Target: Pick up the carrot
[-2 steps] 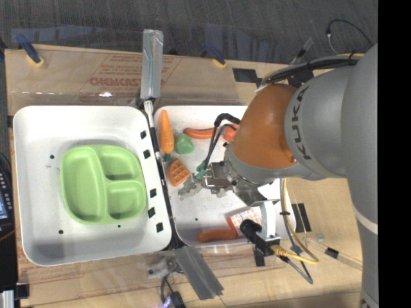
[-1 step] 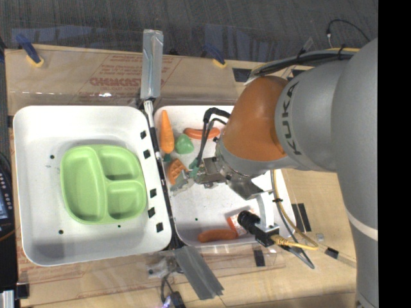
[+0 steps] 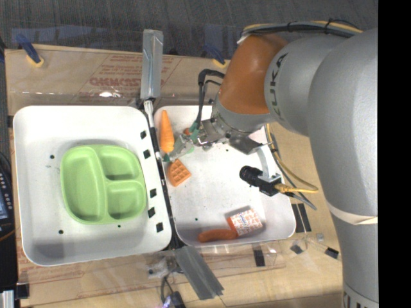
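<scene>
Over the right bin (image 3: 273, 226) my gripper (image 3: 183, 143) hangs near the carrot (image 3: 166, 132), which lies along that bin's left wall beside a waffle piece (image 3: 178, 172); whether it is open, I cannot tell. Left bin (image 3: 32, 172) holds a green divided plate (image 3: 103, 183). Both sit on a wooden bench (image 3: 77, 69), dark floor (image 3: 96, 5) beyond.

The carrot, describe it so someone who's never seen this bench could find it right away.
Find the right bin, under the arm. Along its left wall, near the far corner, lies the carrot: a slim orange taper. The waffle just below it is square and gridded; the sausage lies at the near wall.
</scene>
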Robot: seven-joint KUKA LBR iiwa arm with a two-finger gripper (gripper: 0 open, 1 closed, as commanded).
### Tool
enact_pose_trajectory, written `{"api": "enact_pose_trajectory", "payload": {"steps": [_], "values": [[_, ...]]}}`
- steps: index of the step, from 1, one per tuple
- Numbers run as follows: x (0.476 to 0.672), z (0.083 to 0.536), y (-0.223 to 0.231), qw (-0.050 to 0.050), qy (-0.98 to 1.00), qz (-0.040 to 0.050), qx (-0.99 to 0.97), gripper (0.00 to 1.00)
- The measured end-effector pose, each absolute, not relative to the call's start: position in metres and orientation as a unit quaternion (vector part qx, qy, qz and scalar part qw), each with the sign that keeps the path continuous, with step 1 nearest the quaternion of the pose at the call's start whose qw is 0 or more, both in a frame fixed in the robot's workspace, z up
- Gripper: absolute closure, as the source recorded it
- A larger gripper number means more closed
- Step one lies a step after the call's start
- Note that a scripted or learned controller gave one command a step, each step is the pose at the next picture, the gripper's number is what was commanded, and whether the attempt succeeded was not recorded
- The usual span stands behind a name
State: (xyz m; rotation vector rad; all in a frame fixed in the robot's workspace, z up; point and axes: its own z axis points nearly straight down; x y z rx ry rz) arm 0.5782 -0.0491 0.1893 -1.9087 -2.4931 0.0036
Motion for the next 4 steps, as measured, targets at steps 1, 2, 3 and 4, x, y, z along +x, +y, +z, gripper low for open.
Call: {"api": "enact_pose_trajectory", "payload": {"steps": [1,2,3,4], "values": [[0.610,0.190,-0.045,0.000,-0.832,0.0006,-0.555,0.00],[0.629,0.205,-0.039,-0.001,-0.869,0.0002,-0.495,0.00],[0.593,0.189,-0.018,0.002,-0.915,0.0012,-0.403,0.00],[0.634,0.190,-0.051,0.000,-0.936,0.0005,-0.351,0.00]]}}
